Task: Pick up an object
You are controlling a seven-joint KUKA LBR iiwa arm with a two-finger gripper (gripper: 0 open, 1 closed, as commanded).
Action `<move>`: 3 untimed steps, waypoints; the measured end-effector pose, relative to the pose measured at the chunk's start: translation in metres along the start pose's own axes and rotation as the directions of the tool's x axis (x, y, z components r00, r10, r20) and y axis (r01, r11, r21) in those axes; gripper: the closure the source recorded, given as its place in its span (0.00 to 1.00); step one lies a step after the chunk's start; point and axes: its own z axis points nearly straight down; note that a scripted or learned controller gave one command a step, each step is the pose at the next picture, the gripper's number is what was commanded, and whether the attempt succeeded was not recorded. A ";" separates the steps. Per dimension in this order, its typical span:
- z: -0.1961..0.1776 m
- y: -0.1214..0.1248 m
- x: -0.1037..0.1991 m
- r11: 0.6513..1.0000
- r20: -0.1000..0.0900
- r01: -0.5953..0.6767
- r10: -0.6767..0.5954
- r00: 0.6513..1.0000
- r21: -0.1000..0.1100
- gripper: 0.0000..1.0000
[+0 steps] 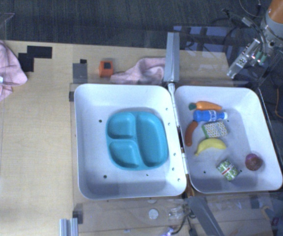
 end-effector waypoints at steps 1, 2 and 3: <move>-0.104 -0.030 0.049 0.800 0.007 0.599 -0.599 0.800 0.000 1.00; -0.077 -0.035 0.113 -0.101 0.004 0.995 -0.995 -0.101 0.000 1.00; -0.123 -0.063 0.119 -0.883 0.002 0.469 -0.469 -0.883 0.006 1.00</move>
